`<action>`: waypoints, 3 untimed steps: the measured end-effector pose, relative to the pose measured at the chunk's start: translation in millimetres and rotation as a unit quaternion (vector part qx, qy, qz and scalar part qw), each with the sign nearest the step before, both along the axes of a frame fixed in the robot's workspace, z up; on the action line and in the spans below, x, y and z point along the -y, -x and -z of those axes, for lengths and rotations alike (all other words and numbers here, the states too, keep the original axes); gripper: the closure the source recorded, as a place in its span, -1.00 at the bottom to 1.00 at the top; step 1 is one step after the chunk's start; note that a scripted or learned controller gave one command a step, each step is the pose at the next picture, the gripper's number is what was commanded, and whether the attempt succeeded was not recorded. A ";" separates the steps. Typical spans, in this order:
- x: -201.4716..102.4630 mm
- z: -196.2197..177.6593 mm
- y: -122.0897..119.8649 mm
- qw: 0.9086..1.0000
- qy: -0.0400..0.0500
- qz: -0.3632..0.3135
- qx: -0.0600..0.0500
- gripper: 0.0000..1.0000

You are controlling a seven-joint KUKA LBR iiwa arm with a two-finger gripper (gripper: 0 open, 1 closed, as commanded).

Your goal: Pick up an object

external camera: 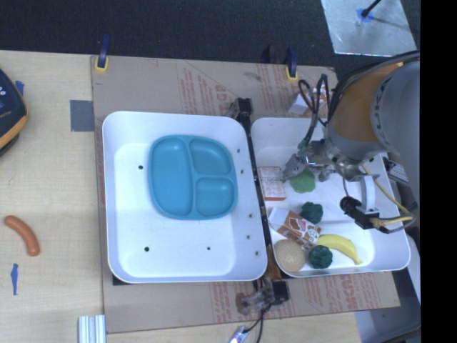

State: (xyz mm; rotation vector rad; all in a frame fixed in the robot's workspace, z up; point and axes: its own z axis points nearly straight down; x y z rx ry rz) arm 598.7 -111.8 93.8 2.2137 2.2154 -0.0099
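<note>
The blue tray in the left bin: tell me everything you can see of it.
The blue tray is a light blue, smooth, plastic-looking plate with rounded corners and three compartments: one long one on its left side and two smaller ones on its right. All three look empty. It lies flat, right way up and slightly turned, on the floor of the left bin, in the bin's upper middle part. Nothing else touches it.

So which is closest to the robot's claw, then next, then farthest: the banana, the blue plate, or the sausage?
From the gripper:
1. Banana, in the right bin, toward its front edge.
2. Blue plate, in the middle of the left bin.
3. Sausage, out on the bench at the far left.
</note>
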 end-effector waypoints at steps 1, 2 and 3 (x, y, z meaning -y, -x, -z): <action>-2.0 -9.4 0.0 1.000 -0.003 -0.002 -0.002 1.00; -2.1 -9.4 0.0 1.000 -0.003 -0.002 -0.002 -1.00; 41.6 1.8 -43.2 1.000 -0.006 -0.001 -0.002 -1.00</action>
